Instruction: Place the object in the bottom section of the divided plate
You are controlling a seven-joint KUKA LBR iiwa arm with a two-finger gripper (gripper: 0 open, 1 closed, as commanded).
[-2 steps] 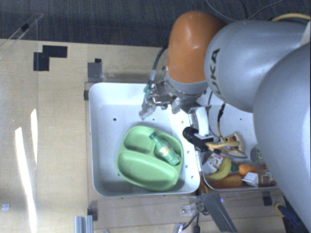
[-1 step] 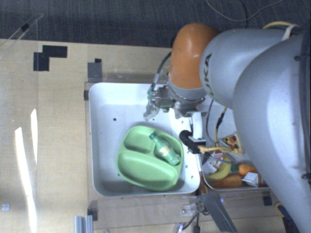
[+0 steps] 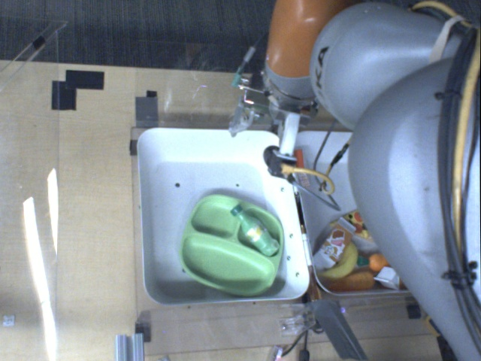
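Pale wooden bench [image 3: 75,224], dark carpet behind, white bin [image 3: 161,201] bearing green divided plate [image 3: 225,258], fingers' state unclear

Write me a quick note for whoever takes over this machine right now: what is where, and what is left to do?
Gripper: above the left bin's top edge; nothing seen between its fingers.
Small green bottle: lying in the green divided plate's upper right section.
Right bin: holds a banana and other toys.
Done: bottle is on the plate.
Left: it seems to need moving to the bottom section.
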